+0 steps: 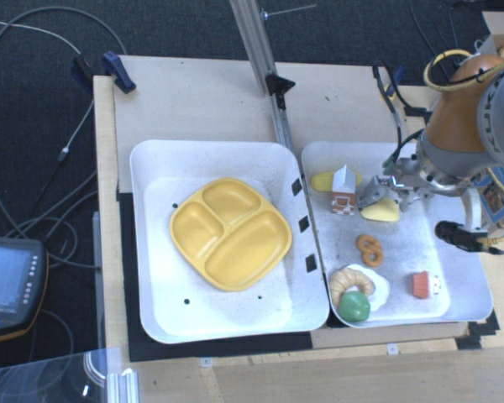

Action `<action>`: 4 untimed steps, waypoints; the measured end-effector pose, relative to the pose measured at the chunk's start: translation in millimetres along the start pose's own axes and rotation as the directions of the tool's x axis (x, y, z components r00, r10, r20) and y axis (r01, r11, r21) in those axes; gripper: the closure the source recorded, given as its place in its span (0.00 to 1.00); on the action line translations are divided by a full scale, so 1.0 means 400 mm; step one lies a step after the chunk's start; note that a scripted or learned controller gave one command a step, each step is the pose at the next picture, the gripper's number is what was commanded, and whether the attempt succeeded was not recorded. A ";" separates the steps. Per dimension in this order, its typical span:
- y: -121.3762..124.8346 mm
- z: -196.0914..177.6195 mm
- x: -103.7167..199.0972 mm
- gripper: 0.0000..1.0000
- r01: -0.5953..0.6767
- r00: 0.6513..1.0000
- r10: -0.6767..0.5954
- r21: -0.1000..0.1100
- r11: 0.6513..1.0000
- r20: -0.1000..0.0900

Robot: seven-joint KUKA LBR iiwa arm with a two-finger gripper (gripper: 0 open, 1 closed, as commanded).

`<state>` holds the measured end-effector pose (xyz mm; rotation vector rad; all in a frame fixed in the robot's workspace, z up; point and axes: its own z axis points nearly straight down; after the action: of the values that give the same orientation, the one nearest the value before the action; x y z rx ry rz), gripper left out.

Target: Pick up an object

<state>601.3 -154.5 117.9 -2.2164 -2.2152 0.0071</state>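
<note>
The left bin (151, 225) holds 1 yellow divided plate (230, 233). In the right bin (479, 300), the gripper (376, 193) sits low against the pale yellow piece (381, 211); finger spacing and grasp cannot be determined. Recommended: centre over the piece, avoid the checkered block (343, 201), then lift vertically.

The gripper (378, 193) partly hides a pale yellow object (382, 212) beneath it.

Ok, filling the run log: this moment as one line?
arm: over right bin | gripper: at yellow piece | grasp: unconfirmed | yellow tray: left bin
</note>
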 end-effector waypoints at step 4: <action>0.008 -0.395 -0.001 1.00 0.002 1.000 -0.002 -0.014 1.000 0.004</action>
<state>606.0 -155.3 276.0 -2.2225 -2.2265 -0.0043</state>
